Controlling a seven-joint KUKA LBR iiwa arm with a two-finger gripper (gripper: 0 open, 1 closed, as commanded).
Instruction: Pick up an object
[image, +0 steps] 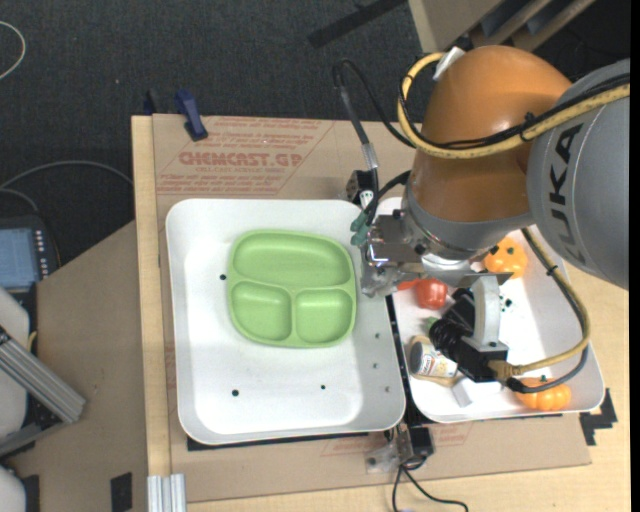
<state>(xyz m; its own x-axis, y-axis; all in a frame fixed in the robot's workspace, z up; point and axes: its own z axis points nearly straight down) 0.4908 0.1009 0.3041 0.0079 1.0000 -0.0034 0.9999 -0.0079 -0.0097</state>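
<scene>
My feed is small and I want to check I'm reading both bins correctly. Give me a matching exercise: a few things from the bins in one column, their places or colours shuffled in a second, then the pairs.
Things:
1. divided plate
2. red object
3. orange object
4. tube

Descriptions:
A. right bin, near corner by the front rim
B. left bin, pale green, three compartments
C. right bin, beside the wall between the bins, tan with a dark label
D. right bin, just under the arm's wrist

Pairs: 1-B, 2-D, 3-A, 4-C
</scene>
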